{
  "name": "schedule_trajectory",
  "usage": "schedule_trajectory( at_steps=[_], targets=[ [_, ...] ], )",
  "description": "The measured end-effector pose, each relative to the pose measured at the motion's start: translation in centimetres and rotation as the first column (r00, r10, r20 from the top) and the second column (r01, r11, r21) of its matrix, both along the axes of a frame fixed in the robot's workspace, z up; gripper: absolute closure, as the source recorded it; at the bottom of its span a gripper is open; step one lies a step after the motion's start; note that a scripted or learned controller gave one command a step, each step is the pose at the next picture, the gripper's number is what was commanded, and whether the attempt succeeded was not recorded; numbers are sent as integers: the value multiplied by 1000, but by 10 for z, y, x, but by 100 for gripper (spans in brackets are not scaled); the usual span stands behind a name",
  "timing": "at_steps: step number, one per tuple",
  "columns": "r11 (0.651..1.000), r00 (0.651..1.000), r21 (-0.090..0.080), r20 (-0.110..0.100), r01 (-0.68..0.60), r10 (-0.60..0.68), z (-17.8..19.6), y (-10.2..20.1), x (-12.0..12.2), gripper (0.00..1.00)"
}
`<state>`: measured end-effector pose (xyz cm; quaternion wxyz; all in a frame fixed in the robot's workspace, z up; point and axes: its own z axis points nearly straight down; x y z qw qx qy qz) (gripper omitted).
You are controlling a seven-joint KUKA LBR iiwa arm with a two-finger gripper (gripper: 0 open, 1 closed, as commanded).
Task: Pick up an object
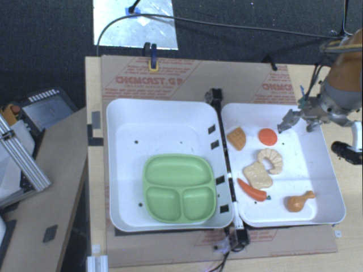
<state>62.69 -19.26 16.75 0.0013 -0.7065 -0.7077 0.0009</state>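
The right bin (326, 169) holds several toy foods: a tan waffle wedge (236, 138), a round orange-red tomato (267, 136), a pale curled shrimp (271, 159), a beige bread slice (258, 176), a red chili pepper (252, 190) and a brown chicken drumstick (299, 201). My gripper (296, 126) hangs over the bin's far right part, just right of the tomato and a little above it. It is open, its fingers spread wide, and nothing sits between them.
A green divided plate (178, 187) lies in the left bin (130, 146). A black divider with clips (220, 146) runs between the bins. Cables cross behind the bench, and a metal sheet (136, 13) lies at the back.
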Motion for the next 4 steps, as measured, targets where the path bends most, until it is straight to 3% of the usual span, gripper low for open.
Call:
schedule_trajectory(
  at_steps=[1, 2, 4],
  targets=[
    [1000, 1000, 0, 2, 0, 0, -55, 5, -8, 0],
    [1000, 1000, -3, 8, -1, 1, -41, 4, -6, 100],
    [1000, 1000, -3, 11, -2, 2, 70, -1, -13, 100]
  ],
)
